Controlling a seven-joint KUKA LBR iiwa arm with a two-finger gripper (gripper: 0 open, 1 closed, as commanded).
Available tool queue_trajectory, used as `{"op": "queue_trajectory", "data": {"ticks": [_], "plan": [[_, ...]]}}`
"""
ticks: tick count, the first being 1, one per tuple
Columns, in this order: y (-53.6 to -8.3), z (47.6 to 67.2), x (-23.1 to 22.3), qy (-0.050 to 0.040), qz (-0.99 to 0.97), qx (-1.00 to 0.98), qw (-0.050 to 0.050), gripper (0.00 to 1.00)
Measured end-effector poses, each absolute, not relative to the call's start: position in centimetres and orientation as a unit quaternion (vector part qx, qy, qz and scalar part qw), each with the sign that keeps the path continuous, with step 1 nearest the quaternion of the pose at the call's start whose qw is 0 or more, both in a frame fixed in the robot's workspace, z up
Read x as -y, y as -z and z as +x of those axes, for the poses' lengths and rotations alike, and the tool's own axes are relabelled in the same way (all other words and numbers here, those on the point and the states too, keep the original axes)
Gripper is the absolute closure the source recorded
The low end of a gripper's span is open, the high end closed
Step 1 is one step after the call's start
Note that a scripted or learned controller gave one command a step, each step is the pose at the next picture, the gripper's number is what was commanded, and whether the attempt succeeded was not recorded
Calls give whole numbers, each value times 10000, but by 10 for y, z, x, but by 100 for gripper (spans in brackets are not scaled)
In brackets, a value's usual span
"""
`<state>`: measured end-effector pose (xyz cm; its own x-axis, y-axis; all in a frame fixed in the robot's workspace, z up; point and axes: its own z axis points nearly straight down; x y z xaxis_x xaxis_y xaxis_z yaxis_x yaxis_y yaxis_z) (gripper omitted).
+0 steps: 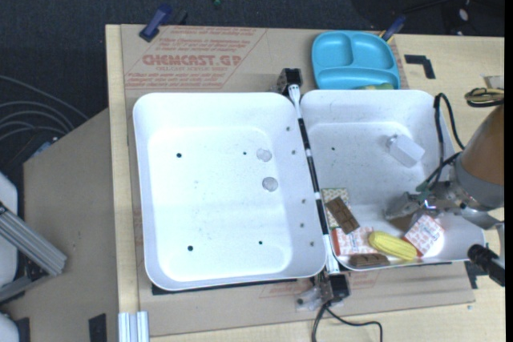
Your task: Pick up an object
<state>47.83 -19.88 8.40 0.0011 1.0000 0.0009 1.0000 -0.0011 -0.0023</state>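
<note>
now the grey two-finger gripper hovers beside the red-white packet; grip state unclear; descend squarely before closing.

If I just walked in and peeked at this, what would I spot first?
Probably the bright blue tray on the bench behind the right bin. Next, the yellow banana-like toy among small packets at that bin's near edge, with the gripper just above them. The left bin looks very white and bare.
</note>
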Motion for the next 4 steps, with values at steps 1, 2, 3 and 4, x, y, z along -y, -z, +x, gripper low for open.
{"op": "queue_trajectory", "data": {"ticks": [1, 2, 3, 4], "plan": [[-94, 479, 199, 5, -7075, 7067, -7, 100], [-94, 479, 199, 4, -7075, 7067, -4, 0], [-84, 489, 146, 2, -7067, 7075, 16, 0], [-94, 489, 146, 4, -7072, 7070, 4, 100]]}}
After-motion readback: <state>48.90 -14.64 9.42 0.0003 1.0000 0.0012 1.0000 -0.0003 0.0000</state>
